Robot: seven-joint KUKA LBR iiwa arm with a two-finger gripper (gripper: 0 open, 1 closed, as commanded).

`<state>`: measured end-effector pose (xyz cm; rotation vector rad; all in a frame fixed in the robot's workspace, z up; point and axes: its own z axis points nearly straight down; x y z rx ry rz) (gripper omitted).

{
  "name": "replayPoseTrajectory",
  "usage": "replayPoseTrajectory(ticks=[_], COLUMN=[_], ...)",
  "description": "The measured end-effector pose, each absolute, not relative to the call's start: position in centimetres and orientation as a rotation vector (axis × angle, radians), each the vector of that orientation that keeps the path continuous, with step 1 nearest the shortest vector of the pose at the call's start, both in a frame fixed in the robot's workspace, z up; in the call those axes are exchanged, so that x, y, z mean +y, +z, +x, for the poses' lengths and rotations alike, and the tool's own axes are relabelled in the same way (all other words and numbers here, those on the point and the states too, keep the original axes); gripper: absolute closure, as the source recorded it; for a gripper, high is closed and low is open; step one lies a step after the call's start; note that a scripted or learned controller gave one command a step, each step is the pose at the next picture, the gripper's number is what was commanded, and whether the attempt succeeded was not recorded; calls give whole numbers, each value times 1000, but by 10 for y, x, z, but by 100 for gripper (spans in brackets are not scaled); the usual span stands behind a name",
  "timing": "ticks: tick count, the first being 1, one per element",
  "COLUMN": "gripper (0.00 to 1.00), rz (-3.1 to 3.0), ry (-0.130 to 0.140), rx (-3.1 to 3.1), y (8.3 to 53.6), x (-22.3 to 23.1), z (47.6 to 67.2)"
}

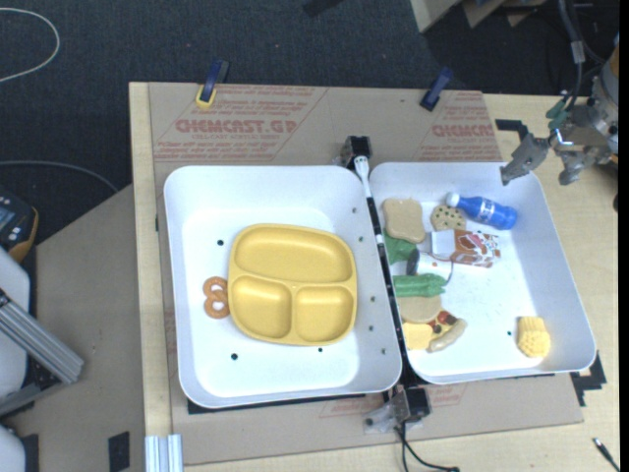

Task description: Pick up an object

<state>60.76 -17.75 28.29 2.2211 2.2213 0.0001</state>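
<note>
camera view: tool (543, 161) (open) above bin (565, 264)

A paper-covered bench (295, 121) (red print across it) carries two white bins, left (187, 264) and right (560, 273), touching side by side.

A single fixed camera looks down from above at a slant, far enough back to take in the whole table (295, 116) and some dark floor (197, 18) beyond it. Both white bins sit side by side mid-frame (left bin (192, 224), right bin (560, 273)). The arm's hand (543, 160) enters at the upper right edge.
</note>
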Motion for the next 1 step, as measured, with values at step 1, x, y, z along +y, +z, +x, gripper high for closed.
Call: replayPoseTrajectory(ticks=[1], gripper=[0], rz=[2225], ry=[-4], rx=[2225], y=[222], x=[-174], z=[602])
